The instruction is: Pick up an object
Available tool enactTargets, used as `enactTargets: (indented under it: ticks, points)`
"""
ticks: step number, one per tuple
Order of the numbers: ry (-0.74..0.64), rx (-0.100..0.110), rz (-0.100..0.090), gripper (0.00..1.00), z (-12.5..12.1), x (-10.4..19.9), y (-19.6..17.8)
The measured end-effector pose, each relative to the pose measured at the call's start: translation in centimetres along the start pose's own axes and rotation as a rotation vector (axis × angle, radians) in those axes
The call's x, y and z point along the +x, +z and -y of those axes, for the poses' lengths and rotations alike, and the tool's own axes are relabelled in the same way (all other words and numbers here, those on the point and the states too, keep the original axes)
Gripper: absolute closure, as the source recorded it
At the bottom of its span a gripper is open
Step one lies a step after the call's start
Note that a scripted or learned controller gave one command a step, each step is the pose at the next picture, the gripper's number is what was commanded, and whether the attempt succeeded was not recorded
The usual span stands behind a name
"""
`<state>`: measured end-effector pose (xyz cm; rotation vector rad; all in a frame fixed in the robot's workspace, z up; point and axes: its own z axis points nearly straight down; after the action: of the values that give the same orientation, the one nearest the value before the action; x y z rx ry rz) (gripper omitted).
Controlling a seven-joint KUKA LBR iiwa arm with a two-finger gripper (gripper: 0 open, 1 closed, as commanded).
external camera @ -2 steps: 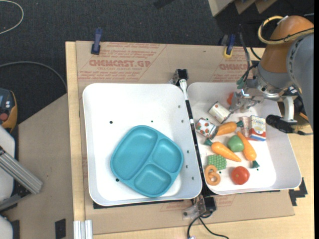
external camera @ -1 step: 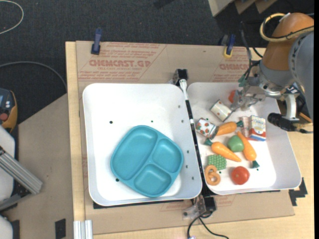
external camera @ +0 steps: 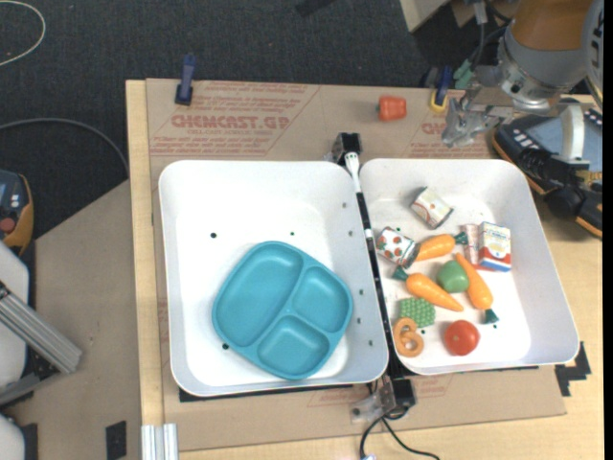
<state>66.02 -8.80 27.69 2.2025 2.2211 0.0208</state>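
1. On the left you see the left bin (external camera: 192,199); it holds a blue divided plate (external camera: 283,308), lying flat.
2. In the right bin (external camera: 536,247) the toy foods lie close together: a carrot (external camera: 433,291), a green pepper (external camera: 453,277), a tomato (external camera: 462,337), a small carton (external camera: 432,206).
3. The gripper (external camera: 460,127) hangs beyond the far rim of this bin, well apart from the toys. I cannot tell how the jaws stand.
4. I judge that nothing is picked yet; reach, grasp and lift remain.
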Motion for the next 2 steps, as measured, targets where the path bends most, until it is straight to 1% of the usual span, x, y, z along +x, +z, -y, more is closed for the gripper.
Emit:
enactTargets:
  ticks: [1,2]
  points:
    - [0.004,0.0,0.001,1.0,3.5,2.2,-13.6]
    - [0.006,-0.002,0.001,1.0,8.9,3.4,-27.1]
